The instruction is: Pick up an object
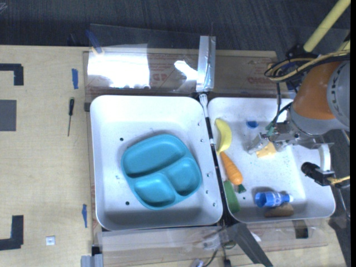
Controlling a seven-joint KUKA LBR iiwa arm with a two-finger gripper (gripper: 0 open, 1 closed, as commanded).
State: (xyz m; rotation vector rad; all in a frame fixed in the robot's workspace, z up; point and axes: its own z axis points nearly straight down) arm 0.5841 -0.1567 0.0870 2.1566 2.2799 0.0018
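My gripper [257, 144] hangs low over the middle of the right bin [311, 204], reaching in from the right. A small pale yellow piece [267, 151] lies right against its tip; I cannot tell whether it is gripped. To the left, along the bin's left wall, lie a yellow banana [223, 134], an orange carrot [232, 169] and a green vegetable [231, 197]. A blue bottle [272, 198] rests near the front wall, with a brown item [278, 210] just in front of it. A small blue cap [252, 124] sits behind the gripper.
The left bin [105, 127] holds a blue divided plate [161, 170]. A clear plastic sheet [144, 65] stands behind the bins. The arm's orange band [312, 96] and cables [289, 65] hang over the right bin's back right corner.
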